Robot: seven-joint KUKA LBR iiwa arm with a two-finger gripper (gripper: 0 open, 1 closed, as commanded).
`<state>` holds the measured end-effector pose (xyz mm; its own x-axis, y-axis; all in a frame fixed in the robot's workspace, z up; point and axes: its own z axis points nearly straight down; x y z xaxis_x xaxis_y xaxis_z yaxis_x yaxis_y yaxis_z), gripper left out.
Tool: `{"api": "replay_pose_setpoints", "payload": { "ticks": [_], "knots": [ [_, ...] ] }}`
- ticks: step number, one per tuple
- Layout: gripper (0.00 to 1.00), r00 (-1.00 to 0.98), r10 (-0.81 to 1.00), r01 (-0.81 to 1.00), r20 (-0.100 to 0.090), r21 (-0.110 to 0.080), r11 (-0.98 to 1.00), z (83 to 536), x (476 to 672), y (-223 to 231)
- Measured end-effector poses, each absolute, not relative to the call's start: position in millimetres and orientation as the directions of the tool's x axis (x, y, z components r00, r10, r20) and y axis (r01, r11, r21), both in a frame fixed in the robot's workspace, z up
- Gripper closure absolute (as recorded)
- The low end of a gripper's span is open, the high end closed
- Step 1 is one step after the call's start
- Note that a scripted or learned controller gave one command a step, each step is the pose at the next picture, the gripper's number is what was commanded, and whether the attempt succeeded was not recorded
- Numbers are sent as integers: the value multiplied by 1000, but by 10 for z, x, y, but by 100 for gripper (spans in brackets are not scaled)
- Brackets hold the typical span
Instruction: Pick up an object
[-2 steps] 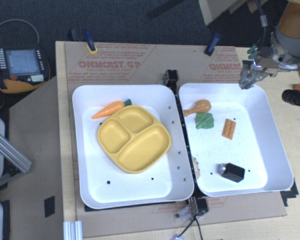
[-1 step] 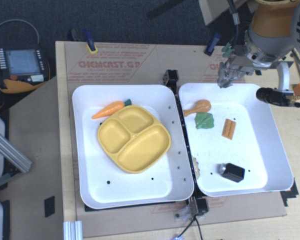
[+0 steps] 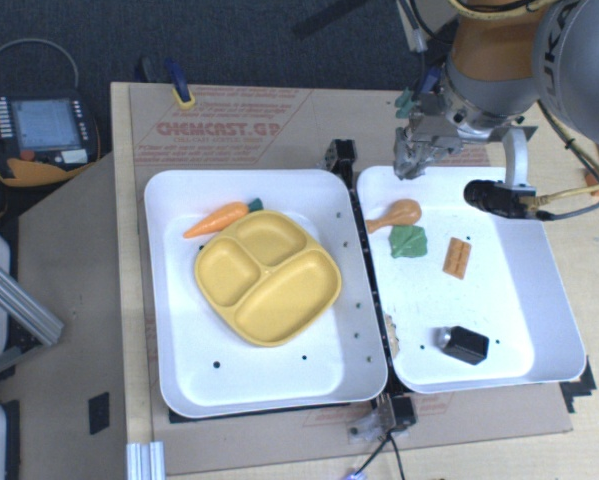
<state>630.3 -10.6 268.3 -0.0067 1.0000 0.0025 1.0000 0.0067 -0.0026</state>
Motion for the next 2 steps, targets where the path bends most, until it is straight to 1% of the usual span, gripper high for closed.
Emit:
{"api": "replay_pose_setpoints", "payload": {
  "ticks": [1, 2],
  "knots": [
    [100, -5, 1000, 1000, 2, -5, 5, 2426, 6306, 424],
    [100, -5, 1000, 1000, 2, -3, 5, 2416, 6275, 901]
  ]
}}
